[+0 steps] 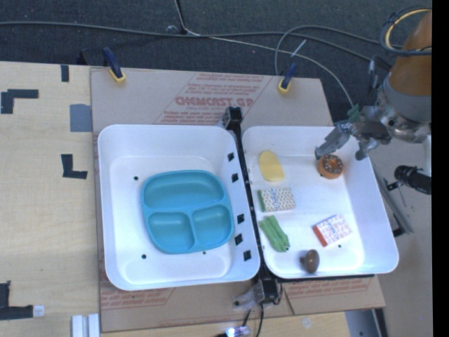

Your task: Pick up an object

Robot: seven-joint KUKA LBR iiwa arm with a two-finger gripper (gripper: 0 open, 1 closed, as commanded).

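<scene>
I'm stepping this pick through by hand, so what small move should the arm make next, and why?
Probably lower straight down: the gripper hangs with open jaws just above the donut at the right bin's far edge, and nothing sits between them yet.

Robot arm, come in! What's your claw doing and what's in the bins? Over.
Gripper open, holding nothing, over right bin. Donut just below it, still on the floor. Yellow piece and others lie apart; nothing blocking.

In the right shallow white bin (365,209), 6 small objects sit spaced apart, leaving bare floor along its right side. The blue 3-compartment plastic tray (187,210) fills the left white bin's (116,188) centre.
</scene>
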